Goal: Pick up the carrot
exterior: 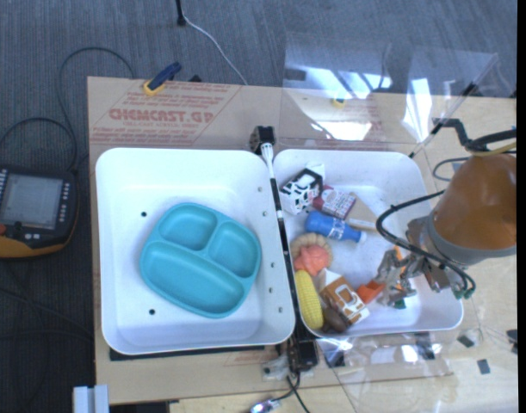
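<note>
The carrot (371, 292) is a small orange piece with a green end, lying near the front of the right bin (366, 158). My gripper (398, 280) hangs low over the bin, right beside the carrot's green end, on its right. The wrist above it, with its orange band (479, 203), covers the bin's right side. Whether the carrot is in the gripper is hidden by cables and metal parts.
Left of the carrot lie an orange carton (343, 300), a corn cob (308, 298), a pink round toy (312, 253), a blue tube (331, 227), a red packet (338, 201) and a black-and-white cube (301, 189). The left bin (159, 167) holds a teal divided plate (202, 258).
</note>
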Motion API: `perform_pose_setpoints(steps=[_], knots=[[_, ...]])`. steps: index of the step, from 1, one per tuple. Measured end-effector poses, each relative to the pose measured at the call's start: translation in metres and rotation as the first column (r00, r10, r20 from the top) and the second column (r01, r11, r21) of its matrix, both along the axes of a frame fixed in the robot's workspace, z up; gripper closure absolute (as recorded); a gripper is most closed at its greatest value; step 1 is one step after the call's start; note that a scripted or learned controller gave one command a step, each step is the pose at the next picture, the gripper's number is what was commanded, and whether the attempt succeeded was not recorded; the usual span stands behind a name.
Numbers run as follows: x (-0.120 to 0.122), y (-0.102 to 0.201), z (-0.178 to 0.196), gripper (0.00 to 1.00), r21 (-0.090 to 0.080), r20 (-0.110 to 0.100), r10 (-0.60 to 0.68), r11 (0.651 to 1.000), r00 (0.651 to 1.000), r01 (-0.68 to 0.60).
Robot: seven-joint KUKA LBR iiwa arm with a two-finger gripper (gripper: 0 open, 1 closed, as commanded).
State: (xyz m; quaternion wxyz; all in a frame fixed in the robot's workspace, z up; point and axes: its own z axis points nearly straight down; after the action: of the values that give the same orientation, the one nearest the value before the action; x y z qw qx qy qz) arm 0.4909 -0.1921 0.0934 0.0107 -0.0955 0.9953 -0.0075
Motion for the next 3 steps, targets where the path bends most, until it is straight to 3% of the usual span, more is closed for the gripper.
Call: perform_pose_setpoints(steps=[1, 2, 3], knots=[[0.021, 0.083, -0.001, 1.0, 0.019, -0.003, -0.475, 0.88, 0.88, 0.475], [0.043, 0.011, 0.074, 1.0, 0.011, -0.017, -0.108, 0.994, 0.994, 0.108], [0.042, 0.012, 0.072, 0.0, 0.013, -0.021, -0.106, 0.994, 0.994, 0.107]])
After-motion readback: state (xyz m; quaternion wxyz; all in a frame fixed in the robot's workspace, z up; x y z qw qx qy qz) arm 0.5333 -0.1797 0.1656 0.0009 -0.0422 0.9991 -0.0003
